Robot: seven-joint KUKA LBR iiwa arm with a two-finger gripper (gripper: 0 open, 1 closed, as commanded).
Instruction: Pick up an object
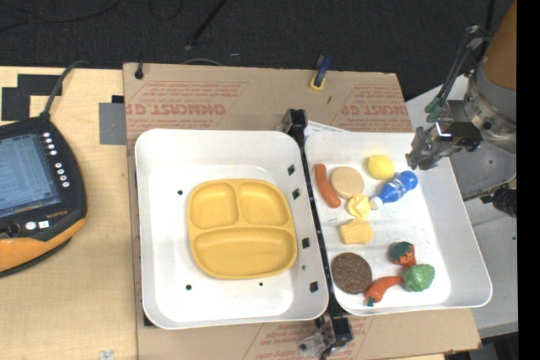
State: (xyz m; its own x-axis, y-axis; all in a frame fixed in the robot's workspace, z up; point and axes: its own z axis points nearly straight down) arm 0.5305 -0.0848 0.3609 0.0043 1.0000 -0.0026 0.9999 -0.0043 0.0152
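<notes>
The right bin [460, 215] holds several toy foods: a red sausage [326, 185], a tan round bun [347, 181], a yellow lemon [380, 166], a blue bottle-like piece [397, 187], yellow cheese pieces [358, 219], a brown patty [351, 271], an orange carrot [382, 288], green broccoli [418, 276] and a red-green piece [402, 252]. My gripper [422, 154] hangs above the bin's upper right rim, to the right of the lemon, with nothing seen in it.
The left bin [160, 173] holds a yellow divided plate [240, 228]. A black clip bar [302, 206] joins the bins. A teach pendant [34, 190] lies at the far left. A blue-yellow clamp [320, 73] sits on the cardboard behind the bins.
</notes>
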